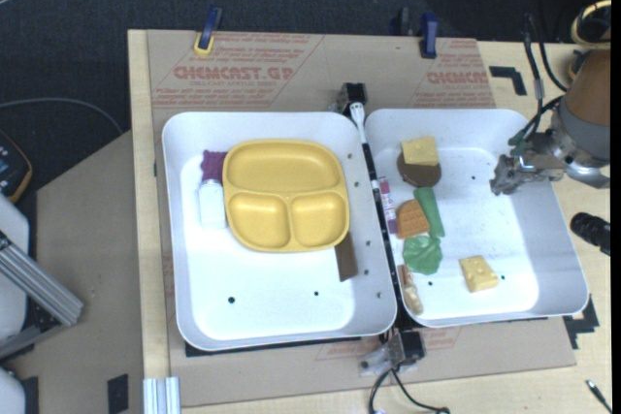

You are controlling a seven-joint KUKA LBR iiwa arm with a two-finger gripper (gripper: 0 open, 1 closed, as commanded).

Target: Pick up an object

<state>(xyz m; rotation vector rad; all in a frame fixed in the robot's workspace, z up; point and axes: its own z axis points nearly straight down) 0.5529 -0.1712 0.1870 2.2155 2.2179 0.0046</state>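
- The pincer (506,177) hangs over the right bin (553,247), close to its far-right wall, with nothing visibly caught in it; whether it is spread or closed I cannot tell at this size.
- Straight below it lies bare bin floor, so I judge no object is within reach of a plain descent: everything pickable lies to the camera's left of the pincer.
- Nearest, leftward and roughly level with it, sits the cream block on a brown base (420,160); a clear strip of floor separates the two.
- Leftward and toward the camera lies the yellow cheese wedge (478,273), standing alone with open floor all round, probably the easiest target.
- Further left is a crowded cluster: an orange piece (411,219) touching a green leafy item (424,247), whose long axis runs away from the camera along the bin's left side.
- Farthest, across the divider in the left bin (194,296), a yellow divided plate (286,193) lies beside a purple item (212,165) and a white bottle (211,205).
- The arm (590,107) enters from the camera's right, wrist bent down toward the bin, its grey links above the bin's right rim.
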